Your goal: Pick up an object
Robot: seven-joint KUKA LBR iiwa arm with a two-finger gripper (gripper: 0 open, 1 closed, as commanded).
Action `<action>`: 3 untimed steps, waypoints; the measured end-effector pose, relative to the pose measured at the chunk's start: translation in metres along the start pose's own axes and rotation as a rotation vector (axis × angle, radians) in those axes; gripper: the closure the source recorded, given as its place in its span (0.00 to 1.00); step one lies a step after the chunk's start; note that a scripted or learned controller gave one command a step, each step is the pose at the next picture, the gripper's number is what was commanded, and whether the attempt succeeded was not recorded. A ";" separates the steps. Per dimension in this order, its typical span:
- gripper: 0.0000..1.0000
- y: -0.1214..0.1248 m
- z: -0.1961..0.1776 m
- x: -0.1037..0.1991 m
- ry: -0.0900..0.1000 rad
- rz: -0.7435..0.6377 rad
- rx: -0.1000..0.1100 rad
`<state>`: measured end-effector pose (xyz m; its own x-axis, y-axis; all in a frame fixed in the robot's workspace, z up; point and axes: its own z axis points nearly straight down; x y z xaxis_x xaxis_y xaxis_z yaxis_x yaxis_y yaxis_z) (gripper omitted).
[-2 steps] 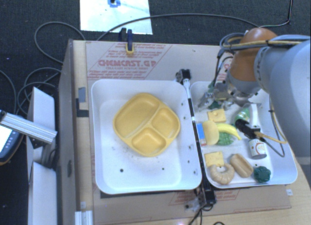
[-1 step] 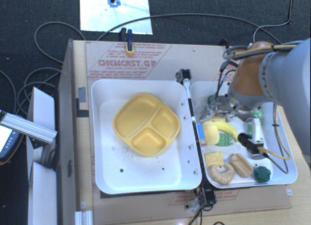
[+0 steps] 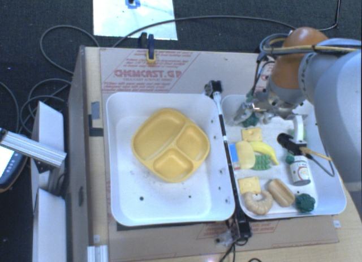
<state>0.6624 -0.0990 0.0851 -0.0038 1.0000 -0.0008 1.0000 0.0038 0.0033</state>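
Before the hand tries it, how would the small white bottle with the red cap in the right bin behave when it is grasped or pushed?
The small white bottle with the red cap looks like rigid plastic, so probably stiff and light. It seems to lie on its side on the right white bin, and its round body may roll if pushed sideways. Its smooth surface could slip between the fingers.

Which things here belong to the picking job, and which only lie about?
For the job:
- gripper, low in the right bin
- dark green toy just under it
- cracker, banana, bottle, bread roll, broccoli

Lying about:
- yellow plate in the left bin
- clamp
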 end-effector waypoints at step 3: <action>1.00 0.008 -0.011 -0.002 -0.001 -0.004 -0.003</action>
